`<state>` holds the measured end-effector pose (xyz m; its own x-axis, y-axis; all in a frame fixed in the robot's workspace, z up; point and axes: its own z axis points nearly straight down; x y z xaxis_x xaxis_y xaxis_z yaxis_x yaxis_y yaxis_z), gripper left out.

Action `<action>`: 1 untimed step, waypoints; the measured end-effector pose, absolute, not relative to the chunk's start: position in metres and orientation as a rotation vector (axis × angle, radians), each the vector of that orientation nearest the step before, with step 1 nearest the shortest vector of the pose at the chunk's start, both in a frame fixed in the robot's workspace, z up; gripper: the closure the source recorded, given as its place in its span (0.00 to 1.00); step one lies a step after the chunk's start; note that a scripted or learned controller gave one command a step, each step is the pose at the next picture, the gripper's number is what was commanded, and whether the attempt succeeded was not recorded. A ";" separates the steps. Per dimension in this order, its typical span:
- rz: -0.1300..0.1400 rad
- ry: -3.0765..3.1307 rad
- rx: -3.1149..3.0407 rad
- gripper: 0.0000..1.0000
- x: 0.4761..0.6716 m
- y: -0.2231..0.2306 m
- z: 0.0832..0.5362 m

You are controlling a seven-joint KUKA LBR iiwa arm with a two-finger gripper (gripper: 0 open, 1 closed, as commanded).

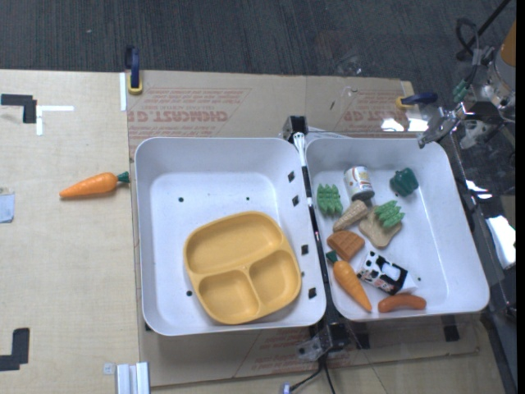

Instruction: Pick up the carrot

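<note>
Fingers of the gripper (440, 128) were too blurred to call open or shut, hovering off the right bin's (435, 245) far right corner. Carrot (351, 286) lay untouched near-left in that bin; second carrot (90, 185) sat far left on the bench. Pickup all ahead, I'd say.

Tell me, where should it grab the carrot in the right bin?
Probably from above, across the thick upper middle of the carrot. It lies flat and slanted, green top toward the toast piece, tip toward the sausage, with bare bin floor along its left side.

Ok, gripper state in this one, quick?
Gripper: cannot be told; it sits above the right bin's far corner, away from the carrot.
</note>
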<state>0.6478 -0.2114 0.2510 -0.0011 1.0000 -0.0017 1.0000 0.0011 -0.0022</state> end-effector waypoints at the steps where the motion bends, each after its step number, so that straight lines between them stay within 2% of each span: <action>1: 0.004 -2.278 -2.167 0.00 0.622 -0.189 0.428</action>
